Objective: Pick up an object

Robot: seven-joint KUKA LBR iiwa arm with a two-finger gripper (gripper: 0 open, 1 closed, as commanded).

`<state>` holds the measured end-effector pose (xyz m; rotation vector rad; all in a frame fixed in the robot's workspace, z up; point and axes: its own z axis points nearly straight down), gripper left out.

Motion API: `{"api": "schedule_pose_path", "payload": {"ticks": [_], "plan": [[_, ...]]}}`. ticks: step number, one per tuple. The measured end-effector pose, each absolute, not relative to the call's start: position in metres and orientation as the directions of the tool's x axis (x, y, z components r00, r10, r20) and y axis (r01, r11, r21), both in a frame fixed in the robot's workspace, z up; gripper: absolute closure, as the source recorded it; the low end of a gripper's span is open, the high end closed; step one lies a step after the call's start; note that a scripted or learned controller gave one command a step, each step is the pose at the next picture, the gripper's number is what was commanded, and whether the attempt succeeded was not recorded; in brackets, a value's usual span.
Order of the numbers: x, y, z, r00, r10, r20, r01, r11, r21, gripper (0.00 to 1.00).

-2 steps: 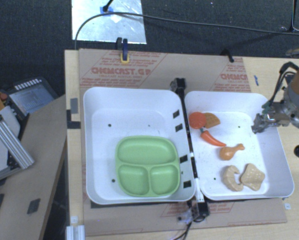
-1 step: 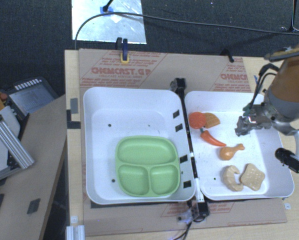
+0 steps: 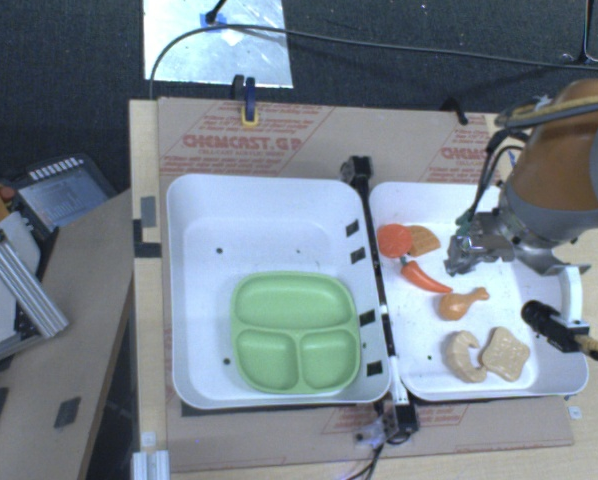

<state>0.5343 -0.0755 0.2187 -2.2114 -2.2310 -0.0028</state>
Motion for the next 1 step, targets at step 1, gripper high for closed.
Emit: {"api": "schedule_pose_path", "payload": {"ticks": [1], "plan": [[0.5382,-0.0214,0.2116,-0.010,1.000,0.002,1.000,0.010,0.001,1.00]]}}
